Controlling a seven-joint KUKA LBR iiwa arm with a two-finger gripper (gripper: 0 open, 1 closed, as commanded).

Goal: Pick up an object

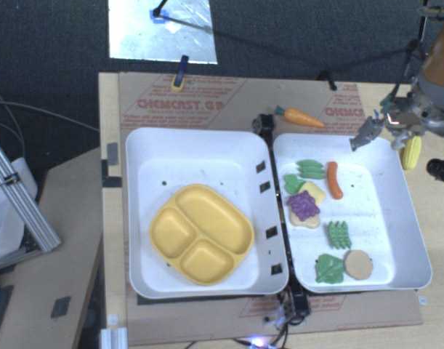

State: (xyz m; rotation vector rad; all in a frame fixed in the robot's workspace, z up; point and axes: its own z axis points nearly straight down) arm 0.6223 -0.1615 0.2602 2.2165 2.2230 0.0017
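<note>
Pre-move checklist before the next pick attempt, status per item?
1. Claw free of load: ok, nothing shows between its fingers.
2. Claw over a target: not ok, it hangs at the top edge of the right white bin, above no toy.
3. Targets in the bin: ok, the red plastic sausage, the purple grape bunch and the round tan cookie lie unobstructed.
4. Strays outside the bins: not ok, the orange toy carrot lies on the cardboard and the yellow toy corn cob sits at the bin's right rim.
5. Yellow divided plate in the left bin: ok, out of the way.
</note>
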